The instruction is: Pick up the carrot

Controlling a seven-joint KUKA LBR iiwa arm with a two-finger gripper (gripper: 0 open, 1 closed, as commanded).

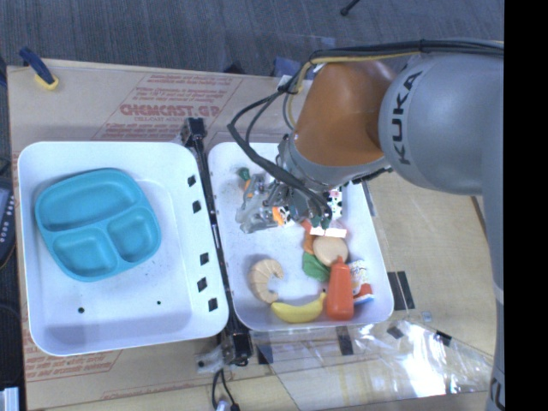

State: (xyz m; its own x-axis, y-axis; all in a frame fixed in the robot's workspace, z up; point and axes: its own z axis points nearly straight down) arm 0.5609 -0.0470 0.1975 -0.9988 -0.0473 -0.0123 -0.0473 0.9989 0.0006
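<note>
My gripper (259, 210) hangs low over the upper middle of the right bin (374, 255), under the arm's orange band. A small orange piece (278, 217) shows right at the gripper's tip; I cannot tell whether it is held. Another orange sliver (306, 227), likely the carrot, lies just right of the gripper. It runs down toward a green piece (314, 265) and is partly covered by a round tan bun (330, 249). The arm's wrist hides the bin's back part.
In the right bin's front lie a croissant (265, 278), a banana (298, 309) and a red-orange bottle (340, 290). The left bin (51, 315) holds a blue divided plate (97, 223). Black clips line the ridge between the bins.
</note>
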